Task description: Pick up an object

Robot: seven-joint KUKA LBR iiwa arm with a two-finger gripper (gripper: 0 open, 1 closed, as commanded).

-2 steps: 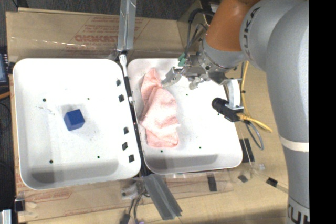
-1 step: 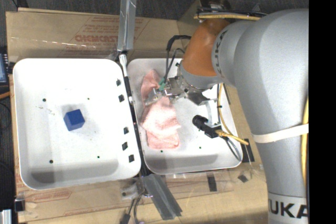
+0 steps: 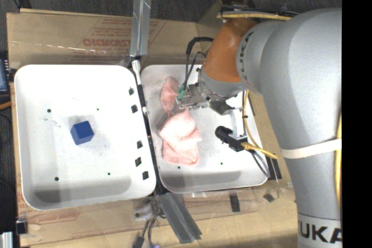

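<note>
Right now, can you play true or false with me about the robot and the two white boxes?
1. The blue cube sits in the left bin. True.
2. The pink cloth lies in the same bin as the cube. False: it lies in the right bin.
3. The pincer is over the right bin, near the pink cloth. True.
4. The arm reaches in from the picture's left. False: it comes from the right.
5. The cube is red. False: it is blue.
</note>
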